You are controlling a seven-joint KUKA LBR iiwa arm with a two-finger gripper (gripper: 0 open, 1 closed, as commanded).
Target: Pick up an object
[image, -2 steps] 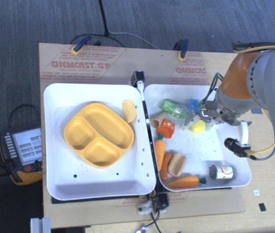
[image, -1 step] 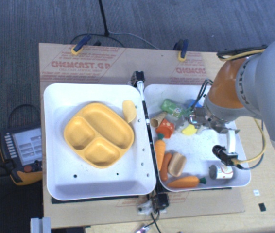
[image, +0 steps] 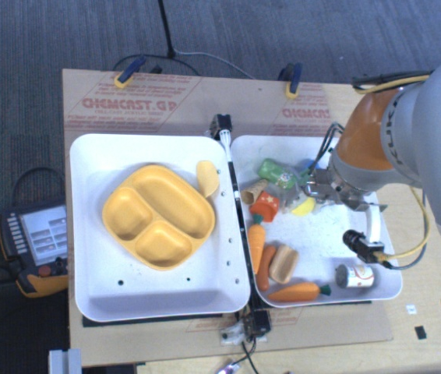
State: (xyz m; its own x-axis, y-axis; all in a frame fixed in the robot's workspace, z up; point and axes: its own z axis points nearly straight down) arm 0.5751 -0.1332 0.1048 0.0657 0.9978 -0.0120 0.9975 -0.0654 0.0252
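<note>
From my remote station I see the left bin (image: 88, 287) holding a yellow divided plate (image: 158, 215), tilted in the frame, with a small pale yellow piece (image: 207, 178) lying just beside its upper right edge, near the wall the two bins share. Across that wall, the right bin (image: 388, 291) carries the clutter: an orange-red block (image: 266, 206) near a green toy (image: 277, 173) at the upper left, two carrots, one (image: 256, 245) along the left wall and another (image: 293, 292) lying along the bottom edge, a tan bread-like piece (image: 283, 263) between them, a small yellow scrap (image: 304, 207) near the middle, and a white can (image: 355, 276) with a red mark at the lower right. The arm (image: 407, 142) reaches in from the right, its orange band over the upper part of that bin, and the hand (image: 318, 187) sits low, just right of the green toy and above the yellow scrap. I judge this to be the approach-and-descend step of a pick, with nothing lifted so far; the likely target is the yellow scrap or the green toy, though I cannot say which. Whether the hand is released or clenched I cannot tell from this angle, as the wrist hides it. The next move, as I read it, calls for settling squarely over one item, clear of its close neighbours, before closing. Both bins rest on a brown board clamped to the surface (image: 127, 104).
</note>
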